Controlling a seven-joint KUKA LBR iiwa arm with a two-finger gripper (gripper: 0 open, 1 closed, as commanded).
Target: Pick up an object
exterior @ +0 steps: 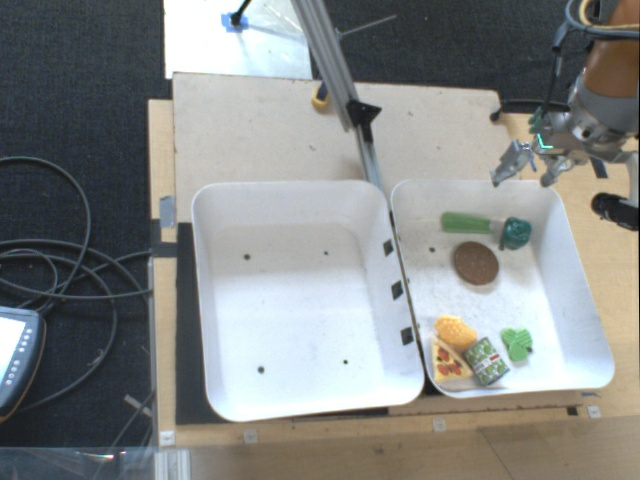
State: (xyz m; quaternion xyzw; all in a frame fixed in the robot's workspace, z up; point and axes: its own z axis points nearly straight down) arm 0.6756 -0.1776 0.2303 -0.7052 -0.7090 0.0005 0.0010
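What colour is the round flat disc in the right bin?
Brown: the disc shows best in the camera view.

Glossy white plastic bins (290,200), matt wooden bench (260,128)

The arm (610,58) is cut off by the right and top edges. A handheld screen device (15,353) is cropped at the left edge. The small can's (487,360) label print is too small to read. The yellow items (452,346) overlap; their boundaries are unclear.
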